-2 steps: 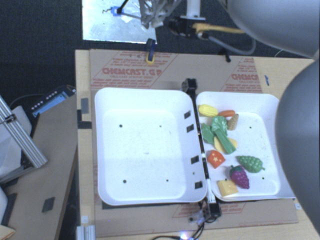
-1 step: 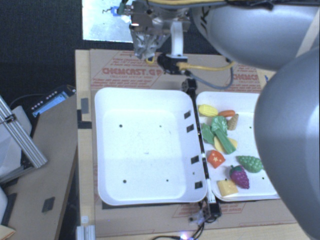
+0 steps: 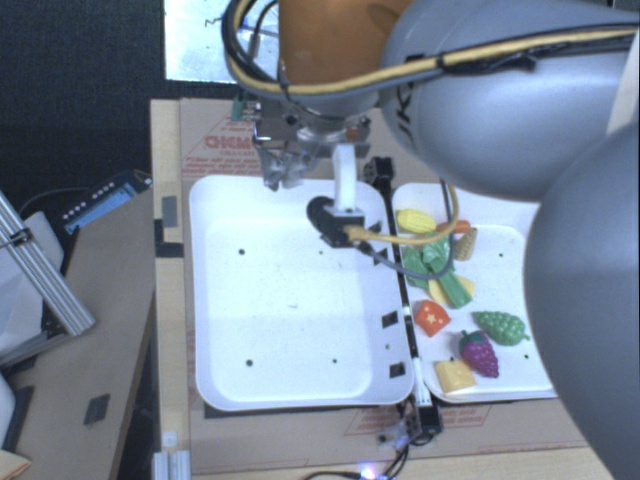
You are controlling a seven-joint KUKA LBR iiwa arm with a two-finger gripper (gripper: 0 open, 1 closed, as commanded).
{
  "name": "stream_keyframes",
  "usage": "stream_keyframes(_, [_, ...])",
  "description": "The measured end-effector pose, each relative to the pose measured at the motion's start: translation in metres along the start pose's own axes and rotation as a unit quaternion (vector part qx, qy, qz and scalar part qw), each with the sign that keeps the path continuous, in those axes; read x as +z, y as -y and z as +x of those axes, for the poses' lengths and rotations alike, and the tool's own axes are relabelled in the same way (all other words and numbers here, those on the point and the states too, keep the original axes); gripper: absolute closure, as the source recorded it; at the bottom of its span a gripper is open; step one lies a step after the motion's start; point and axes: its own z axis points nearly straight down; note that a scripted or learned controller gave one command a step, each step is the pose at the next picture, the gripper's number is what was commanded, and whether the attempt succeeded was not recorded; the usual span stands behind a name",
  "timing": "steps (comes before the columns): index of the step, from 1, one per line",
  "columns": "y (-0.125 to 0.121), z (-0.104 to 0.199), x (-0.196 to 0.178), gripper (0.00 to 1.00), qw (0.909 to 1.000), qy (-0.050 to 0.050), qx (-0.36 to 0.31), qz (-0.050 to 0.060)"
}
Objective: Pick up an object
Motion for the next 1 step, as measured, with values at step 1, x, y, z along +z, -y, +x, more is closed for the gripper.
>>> stream_keyframes(1, [-0.0701, -0.0011, -0.0468, 1.00, 1.0000, -0.002, 0.002, -0.009])
